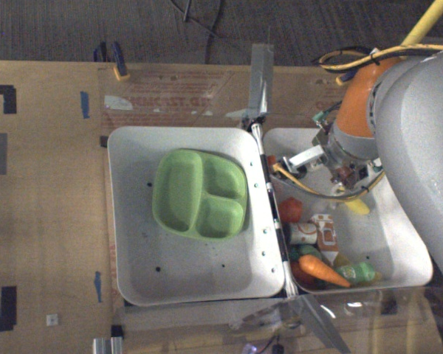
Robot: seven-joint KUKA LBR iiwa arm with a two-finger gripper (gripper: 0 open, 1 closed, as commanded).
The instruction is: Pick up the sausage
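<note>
Hovering grey two-finger gripper (347, 174) over the shallow white right-hand bin (391, 236), toward its 12 o'clock; how wide it is standing cannot be told.
Reading the sausage as the reddish-brown rounded piece (300, 274) lying at the bin's 7 o'clock, partly under the orange plastic carrot (325, 271); identification uncertain. Judging it light, smooth, probably slippery; gripping across mid-length looks best, carrot crowding.

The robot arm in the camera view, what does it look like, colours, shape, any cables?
The arm is bulky, with a smooth, rounded, pale grey casing. Above the wrist sits a bright orange band. Below it, the gripper is a small cluster of dark and metallic parts. Thin yellow cables loop around the top of the orange band.
</note>
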